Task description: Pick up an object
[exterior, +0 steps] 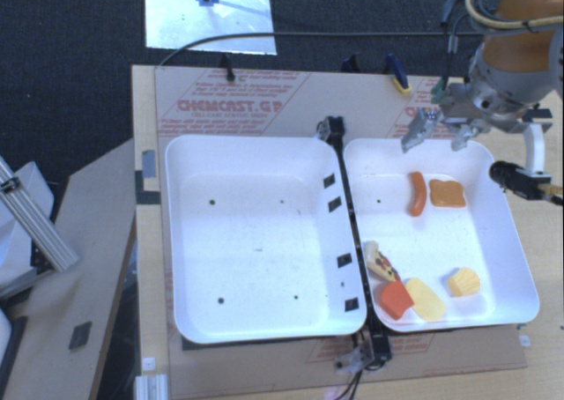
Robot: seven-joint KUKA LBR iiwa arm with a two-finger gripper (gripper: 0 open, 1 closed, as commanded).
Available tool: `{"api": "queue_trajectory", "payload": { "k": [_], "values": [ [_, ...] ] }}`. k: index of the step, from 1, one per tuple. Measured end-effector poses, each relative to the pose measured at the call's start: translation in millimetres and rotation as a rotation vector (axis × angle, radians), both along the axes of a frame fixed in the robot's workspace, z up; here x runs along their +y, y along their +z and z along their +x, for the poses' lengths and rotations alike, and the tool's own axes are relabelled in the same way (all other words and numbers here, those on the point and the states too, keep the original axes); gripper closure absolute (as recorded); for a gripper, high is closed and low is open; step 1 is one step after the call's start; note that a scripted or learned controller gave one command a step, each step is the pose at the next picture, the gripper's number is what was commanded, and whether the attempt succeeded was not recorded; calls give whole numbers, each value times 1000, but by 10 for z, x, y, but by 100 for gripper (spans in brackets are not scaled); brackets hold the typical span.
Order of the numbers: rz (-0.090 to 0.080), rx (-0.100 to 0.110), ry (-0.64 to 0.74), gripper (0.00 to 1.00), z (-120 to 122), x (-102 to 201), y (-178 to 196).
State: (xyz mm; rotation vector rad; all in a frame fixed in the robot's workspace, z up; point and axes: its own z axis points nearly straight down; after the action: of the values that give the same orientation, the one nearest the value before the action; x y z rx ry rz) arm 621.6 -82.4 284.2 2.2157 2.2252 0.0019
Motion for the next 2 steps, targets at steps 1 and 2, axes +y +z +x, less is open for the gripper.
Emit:
{"api": "queue_trajectory", "payload": {
  "k": [1, 2],
  "values": [
    [-1, 3, -6, 0, -187, -726, -739],
    [-2, 0, -3, 0, -1, -902, -2051]
  ]
}}
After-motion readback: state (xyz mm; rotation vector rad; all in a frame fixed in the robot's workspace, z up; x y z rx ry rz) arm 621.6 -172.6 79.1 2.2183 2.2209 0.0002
